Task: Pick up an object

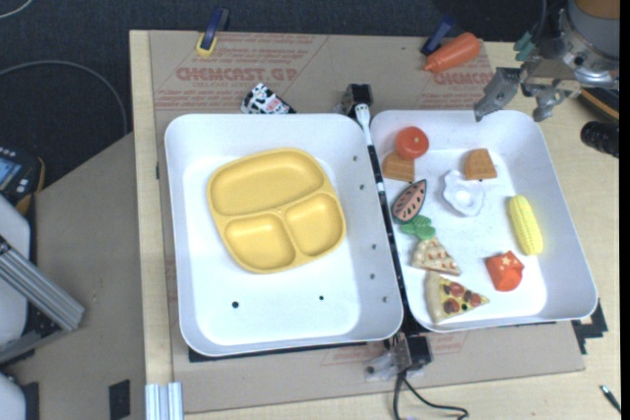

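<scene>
claw (519, 100): fingers apart, gripping nothing, above right bin's (561, 177) far rim | target: corn cob (526, 224) near right wall | likely light, stiff, smooth | grip across mid-length

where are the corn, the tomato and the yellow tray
corn (525, 223), camera view, middle of the cob
tomato (411, 142), camera view, its red top
yellow tray (267, 185), camera view, floor of its large compartment

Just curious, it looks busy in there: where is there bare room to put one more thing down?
Left bin: a bare strip in front of the yellow tray, and the tray's own compartments. Right bin: a patch between the egg, corn and pepper. It is crowded along the divider, from tomato to pizza.
</scene>
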Tool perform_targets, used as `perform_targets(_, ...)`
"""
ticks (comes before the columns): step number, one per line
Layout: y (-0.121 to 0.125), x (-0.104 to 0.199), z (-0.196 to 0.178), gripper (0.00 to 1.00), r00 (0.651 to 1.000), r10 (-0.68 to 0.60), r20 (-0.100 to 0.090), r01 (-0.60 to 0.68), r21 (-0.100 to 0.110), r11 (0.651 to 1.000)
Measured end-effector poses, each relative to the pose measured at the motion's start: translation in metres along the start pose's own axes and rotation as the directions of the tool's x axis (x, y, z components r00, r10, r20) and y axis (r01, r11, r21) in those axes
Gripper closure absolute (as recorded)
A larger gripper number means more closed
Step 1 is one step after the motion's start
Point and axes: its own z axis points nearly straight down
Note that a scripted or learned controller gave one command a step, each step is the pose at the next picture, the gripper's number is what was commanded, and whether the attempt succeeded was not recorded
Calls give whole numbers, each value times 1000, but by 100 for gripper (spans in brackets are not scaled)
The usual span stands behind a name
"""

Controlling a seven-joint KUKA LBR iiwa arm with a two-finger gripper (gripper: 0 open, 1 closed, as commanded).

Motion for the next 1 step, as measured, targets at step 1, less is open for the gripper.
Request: perform_targets(1,2,0,-8,0,1000,-2,2,2,-14,1000)
